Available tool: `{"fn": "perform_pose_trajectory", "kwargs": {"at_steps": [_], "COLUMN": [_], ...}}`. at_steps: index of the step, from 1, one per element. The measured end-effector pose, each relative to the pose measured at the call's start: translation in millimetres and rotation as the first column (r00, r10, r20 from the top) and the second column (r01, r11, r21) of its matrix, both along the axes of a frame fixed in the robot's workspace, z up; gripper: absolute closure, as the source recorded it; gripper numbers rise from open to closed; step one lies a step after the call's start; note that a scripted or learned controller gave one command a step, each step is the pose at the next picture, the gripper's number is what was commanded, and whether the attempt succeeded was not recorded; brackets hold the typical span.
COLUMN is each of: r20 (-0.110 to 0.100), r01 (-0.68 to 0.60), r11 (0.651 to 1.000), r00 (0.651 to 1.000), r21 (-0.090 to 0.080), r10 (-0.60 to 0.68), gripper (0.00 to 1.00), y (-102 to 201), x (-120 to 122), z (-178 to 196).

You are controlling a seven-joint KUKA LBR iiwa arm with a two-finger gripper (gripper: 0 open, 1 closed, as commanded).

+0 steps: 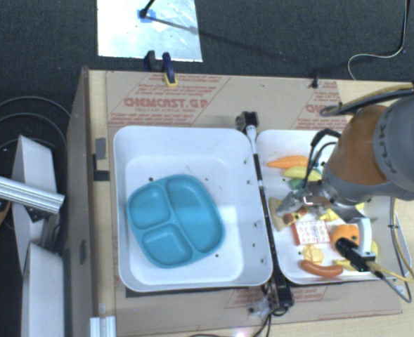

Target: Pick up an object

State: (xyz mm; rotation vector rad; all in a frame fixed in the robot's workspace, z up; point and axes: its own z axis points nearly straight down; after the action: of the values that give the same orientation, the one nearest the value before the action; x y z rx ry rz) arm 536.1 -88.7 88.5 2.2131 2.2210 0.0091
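Observation:
My gripper (293,204) hangs low over the left half of the right bin (268,144), on the grey arm with its orange band (358,149) coming in from the right. Toy food lies around it. An orange carrot (286,163) and a yellow-green piece (297,173) lie just behind it. A red-and-white box (311,232) sits just in front, with an orange ball (346,232) to its right. Near the bin's front edge lies a red sausage (322,269). The arm hides the bin's right part.
The left bin (140,142) holds a blue divided plate (175,219). A ridge (261,188) separates the two bins. Cardboard (192,97) lies under and behind them. Cables and a metal bar (20,192) sit off the bench at the left.

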Motion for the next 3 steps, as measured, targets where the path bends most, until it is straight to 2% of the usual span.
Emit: {"fn": "perform_pose_trajectory", "kwargs": {"at_steps": [1,2,3], "r20": [-0.005,0.000,-0.055], "r01": [-0.001,-0.003,0.010], "r11": [1.000,1.000,1.000], "r00": [1.000,1.000,0.998], "r21": [0.003,0.000,-0.002], "r10": [0.001,0.003,-0.010], "gripper": [0.00,0.00,0.00], "y": [-7,-16,-3], "x": [17,84,120], "z": [1,0,-2]}}
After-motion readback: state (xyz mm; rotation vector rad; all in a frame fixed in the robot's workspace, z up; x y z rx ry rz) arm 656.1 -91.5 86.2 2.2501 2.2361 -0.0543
